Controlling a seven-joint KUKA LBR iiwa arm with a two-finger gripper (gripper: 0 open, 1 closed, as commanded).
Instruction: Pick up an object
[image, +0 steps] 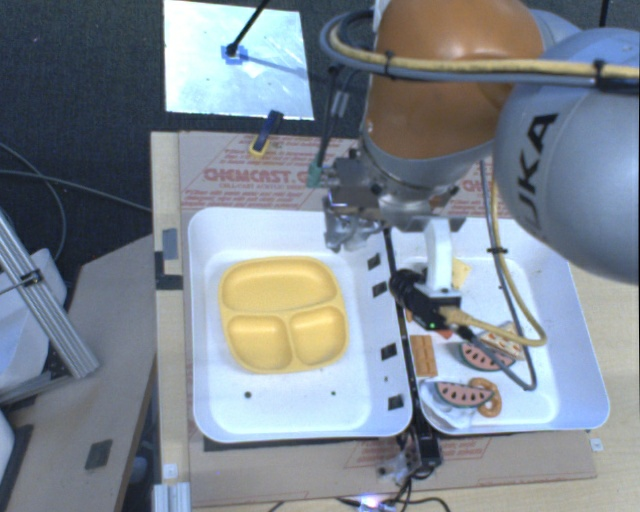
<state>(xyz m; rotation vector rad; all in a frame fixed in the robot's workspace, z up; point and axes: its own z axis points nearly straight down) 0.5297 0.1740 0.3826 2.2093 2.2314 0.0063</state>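
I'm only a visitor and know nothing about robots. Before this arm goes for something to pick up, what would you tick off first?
1. Something to pick is in view: ok. A watermelon slice and an orange cracker lie in the right bin.
2. Gripper above a target: not ok. It hangs over the far right corner of the left bin, beside the yellow divided plate, not over it.
3. Plate lying flat: ok.
4. Gripper free of load: cannot tell, the arm's bulk covers it.
5. Room around the watermelon slice: not ok, it lies close to the bin's near wall.
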